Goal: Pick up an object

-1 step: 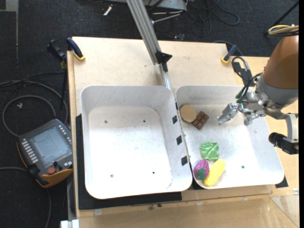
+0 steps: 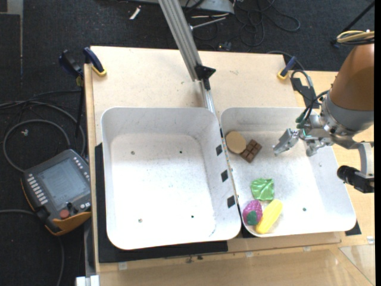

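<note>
Nothing lifted yet: the jaws (image 2: 296, 140) hang open and bare near the right bin's (image 2: 333, 216) back edge, the chocolate piece (image 2: 251, 151) untouched.

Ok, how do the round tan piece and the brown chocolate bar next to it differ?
The round tan piece is a light beige disc with a curved edge; the chocolate bar is dark brown and rectangular, marked into squares. The disc sits nearer the divider between the bins, and the bar lies angled on its right, closer to the gripper. Both lie flat in the right bin, close together at its upper left.
</note>
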Controlling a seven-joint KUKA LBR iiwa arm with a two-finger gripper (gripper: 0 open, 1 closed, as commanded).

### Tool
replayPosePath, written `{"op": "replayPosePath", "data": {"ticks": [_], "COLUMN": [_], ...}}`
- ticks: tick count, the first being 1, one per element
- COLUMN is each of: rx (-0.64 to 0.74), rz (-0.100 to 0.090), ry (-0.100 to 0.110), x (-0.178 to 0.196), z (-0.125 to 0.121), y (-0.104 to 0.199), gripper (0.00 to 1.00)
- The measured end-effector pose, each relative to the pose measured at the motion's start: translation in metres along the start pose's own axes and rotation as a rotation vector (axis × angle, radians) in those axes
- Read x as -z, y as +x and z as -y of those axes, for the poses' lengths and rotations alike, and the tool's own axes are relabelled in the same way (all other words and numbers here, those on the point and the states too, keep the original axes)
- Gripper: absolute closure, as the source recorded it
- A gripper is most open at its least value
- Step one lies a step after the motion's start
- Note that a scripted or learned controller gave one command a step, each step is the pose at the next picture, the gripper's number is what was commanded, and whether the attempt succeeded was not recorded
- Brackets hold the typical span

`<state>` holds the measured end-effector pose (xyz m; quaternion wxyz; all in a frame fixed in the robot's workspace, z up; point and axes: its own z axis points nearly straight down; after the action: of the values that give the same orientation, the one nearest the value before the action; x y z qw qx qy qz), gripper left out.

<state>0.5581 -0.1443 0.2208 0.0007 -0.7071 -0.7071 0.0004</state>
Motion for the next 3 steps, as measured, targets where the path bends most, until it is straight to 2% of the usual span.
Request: {"op": "replayPosePath", "data": {"ticks": [2, 3], "rx": [-0.001, -0.001], "rz": [0.0, 0.0], "ry": [0.004, -0.001], "x": [-0.089, -0.127], "z": [0.006, 0.005], "y": [-0.006, -0.006], "gripper": [0.0, 0.0]}}
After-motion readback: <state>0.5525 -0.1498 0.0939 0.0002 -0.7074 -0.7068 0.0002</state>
